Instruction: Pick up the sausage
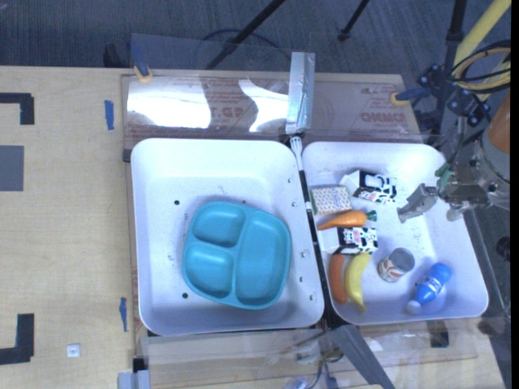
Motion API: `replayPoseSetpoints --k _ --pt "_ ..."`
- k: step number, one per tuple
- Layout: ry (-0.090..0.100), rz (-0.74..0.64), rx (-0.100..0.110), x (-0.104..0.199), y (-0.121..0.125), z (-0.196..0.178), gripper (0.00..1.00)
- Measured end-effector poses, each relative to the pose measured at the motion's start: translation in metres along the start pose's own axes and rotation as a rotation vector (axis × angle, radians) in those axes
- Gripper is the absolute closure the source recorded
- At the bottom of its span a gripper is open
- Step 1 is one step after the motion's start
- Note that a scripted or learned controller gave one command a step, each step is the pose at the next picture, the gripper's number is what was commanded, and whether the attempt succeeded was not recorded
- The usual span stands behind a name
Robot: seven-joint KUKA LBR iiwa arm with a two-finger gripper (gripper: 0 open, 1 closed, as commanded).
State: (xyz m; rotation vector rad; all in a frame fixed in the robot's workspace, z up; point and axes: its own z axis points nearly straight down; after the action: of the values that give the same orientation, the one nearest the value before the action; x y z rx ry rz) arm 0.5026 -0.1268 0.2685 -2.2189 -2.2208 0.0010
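Two white bins sit side by side on the worktop (65, 217). Most of the left bin (154, 168) is taken by a blue divided plate (237, 254). In the right bin (466, 258) the sausage (337, 279) lies at the near-left corner, touching a banana (356, 280) — hard against the dividing edge. The hand (418, 203) hangs over open floor toward the far right, holding nothing; how far open it is, I cannot tell. A carrot (345, 219) lies further back, a blue bottle (428, 287) near right.
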Motion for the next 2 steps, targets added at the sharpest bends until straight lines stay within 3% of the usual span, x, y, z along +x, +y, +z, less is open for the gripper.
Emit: replayPoseSetpoints --k 1,2 --pt "0.0 0.078 0.0 0.039 0.013 0.036 0.0" --pt "-0.001 0.223 -0.003 0.083 0.087 0.084 0.0"
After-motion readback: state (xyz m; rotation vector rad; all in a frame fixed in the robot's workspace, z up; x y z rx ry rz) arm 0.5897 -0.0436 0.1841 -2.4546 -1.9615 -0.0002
